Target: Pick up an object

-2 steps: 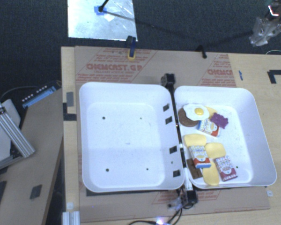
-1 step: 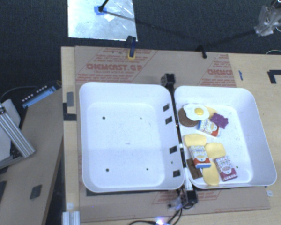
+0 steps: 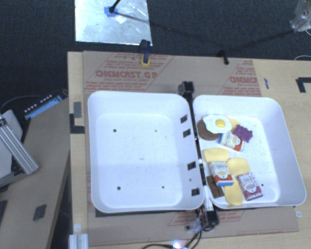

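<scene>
The right bin holds a cluster of small toy foods along its left side. A fried egg lies on top of a brown round patty. A purple piece and a small red-and-white carton sit just right of them. Lower down are a pale yellow slab, another carton, a yellow piece, a red packet, a yellow oval and a brown bar.
The left bin sits beside the right one, joined by a black-clipped divider. Both rest on a cardboard sheet. A shiny plate and a cable lie on the dark floor behind. A metal frame stands at the left.
</scene>
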`<state>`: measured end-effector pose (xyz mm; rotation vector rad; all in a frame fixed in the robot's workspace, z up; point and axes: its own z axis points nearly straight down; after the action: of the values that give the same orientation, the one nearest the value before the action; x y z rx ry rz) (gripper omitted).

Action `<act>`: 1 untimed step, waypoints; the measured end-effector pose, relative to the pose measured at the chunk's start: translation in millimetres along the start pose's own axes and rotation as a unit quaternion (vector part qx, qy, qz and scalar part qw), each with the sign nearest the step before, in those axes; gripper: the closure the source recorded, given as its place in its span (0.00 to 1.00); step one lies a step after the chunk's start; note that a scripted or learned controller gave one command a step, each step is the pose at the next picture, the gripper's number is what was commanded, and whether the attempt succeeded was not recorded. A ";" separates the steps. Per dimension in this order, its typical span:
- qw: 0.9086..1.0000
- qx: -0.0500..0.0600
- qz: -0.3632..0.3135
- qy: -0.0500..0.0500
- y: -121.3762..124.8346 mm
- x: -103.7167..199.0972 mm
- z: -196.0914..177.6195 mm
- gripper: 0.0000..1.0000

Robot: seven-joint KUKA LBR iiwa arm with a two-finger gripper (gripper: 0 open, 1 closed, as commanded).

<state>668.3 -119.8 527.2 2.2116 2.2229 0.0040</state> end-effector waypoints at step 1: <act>1.000 0.001 0.002 0.001 -18.5 -5.0 -9.0 1.00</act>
<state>649.8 -124.9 536.1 2.2177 2.2210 0.0024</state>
